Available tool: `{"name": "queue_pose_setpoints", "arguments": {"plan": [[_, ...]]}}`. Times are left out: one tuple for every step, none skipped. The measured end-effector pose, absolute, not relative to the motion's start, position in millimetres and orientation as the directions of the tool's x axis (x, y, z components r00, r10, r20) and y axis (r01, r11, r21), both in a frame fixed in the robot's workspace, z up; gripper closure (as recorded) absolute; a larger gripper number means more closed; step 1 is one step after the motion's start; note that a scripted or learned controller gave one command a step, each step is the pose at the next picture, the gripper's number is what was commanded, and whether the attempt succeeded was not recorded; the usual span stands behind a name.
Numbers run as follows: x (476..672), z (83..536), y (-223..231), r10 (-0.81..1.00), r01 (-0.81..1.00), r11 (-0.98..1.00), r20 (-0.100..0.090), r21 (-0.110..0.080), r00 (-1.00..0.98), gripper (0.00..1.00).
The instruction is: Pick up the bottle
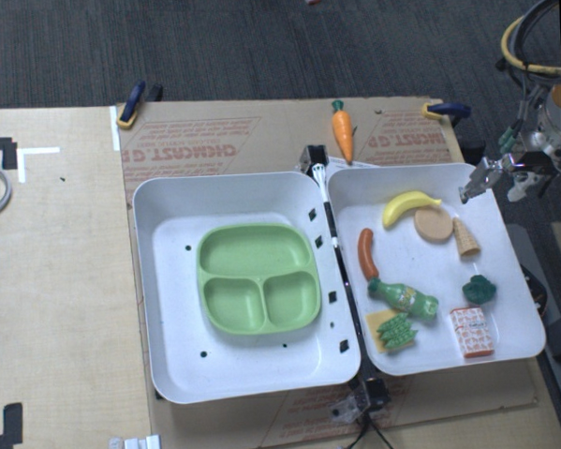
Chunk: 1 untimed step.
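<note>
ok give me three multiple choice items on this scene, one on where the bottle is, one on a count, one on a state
1. Where does the green bottle lie?
A. in the right bin
B. on the green plate
C. on the cardboard

2. How many sections does the green plate have?
A. two
B. three
C. five

3. How does the bottle stand in relation to the gripper?
A. held in the gripper
B. lying in the bin, apart from the gripper
C. upright on the plate

Answers:
1 A: the bottle lies among the toy food in the right bin.
2 B: one wide section sits above two smaller ones.
3 B: the gripper is at the bin's far right corner, well away from the bottle.
</note>
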<state>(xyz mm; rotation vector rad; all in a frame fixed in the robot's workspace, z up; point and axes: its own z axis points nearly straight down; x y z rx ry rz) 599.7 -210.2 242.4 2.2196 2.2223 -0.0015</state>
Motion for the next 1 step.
{"name": "queue_pose_setpoints", "arguments": {"plan": [[600.1, 252.0, -210.5, 1.000, 1.000, 0.004, -0.003, 0.000, -0.004, 1.00]]}}
